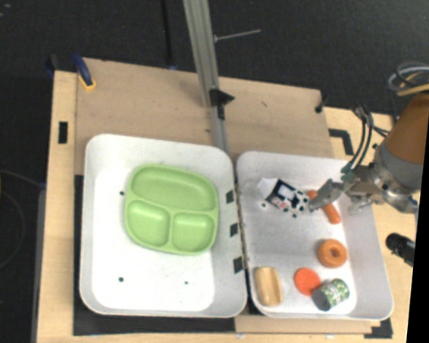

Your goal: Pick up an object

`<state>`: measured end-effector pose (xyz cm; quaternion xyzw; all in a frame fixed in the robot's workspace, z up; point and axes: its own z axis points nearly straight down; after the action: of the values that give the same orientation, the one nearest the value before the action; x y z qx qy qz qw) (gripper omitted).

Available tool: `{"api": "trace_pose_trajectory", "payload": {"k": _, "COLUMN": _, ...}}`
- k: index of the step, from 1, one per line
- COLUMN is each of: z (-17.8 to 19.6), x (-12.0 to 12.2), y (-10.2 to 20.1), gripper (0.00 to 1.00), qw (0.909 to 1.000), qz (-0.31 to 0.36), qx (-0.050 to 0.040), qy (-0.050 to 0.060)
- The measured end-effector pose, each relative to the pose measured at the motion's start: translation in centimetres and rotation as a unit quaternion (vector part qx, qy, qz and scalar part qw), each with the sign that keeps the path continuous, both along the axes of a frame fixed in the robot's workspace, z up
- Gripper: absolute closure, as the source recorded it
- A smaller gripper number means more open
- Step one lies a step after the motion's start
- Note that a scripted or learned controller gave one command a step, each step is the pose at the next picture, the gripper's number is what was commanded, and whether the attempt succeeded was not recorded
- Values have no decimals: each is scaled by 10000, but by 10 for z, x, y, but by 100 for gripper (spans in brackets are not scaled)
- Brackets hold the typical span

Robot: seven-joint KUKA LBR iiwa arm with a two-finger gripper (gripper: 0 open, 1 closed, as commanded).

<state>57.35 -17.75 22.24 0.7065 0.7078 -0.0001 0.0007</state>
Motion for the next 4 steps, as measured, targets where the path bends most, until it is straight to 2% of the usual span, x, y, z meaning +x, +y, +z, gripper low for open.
{"api": "trace_pose_trajectory", "payload": {"k": 2, "z": -102, "x": -17, "y": -13, "gripper": 0, "qw": 10000, "qz": -13, "qx": 1, "qy": 21}}
{"api": "trace_pose_trajectory", "payload": {"k": 3, "z": -122, "x": -17, "y": -14, "gripper": 0, "qw": 10000, "qz": -15, "qx": -3, "qy": 4}}
{"api": "trace_pose_trajectory", "payload": {"k": 4, "z": -109, "x": -15, "y": -15, "gripper": 100, "qw": 10000, "qz": -29, "qx": -7, "qy": -28}}
